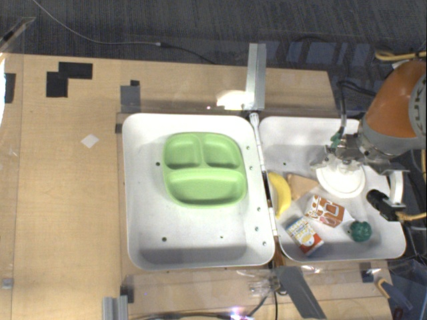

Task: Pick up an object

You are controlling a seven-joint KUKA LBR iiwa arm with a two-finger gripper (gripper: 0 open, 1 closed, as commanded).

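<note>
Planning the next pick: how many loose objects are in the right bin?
4 visible: a banana by the left wall, an orange-and-white carton mid-bin, a small box near the front, and a green ball at front right. The arm may hide more.

— Arm position? 
— I read the arm [400, 105] entering from the right, orange band uppermost, wrist angled down over the right bin [293, 135].
— Gripper?
— Gripper [343, 179] low inside that bin.

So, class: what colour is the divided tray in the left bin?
Light green tray, seen in the camera view.
</note>
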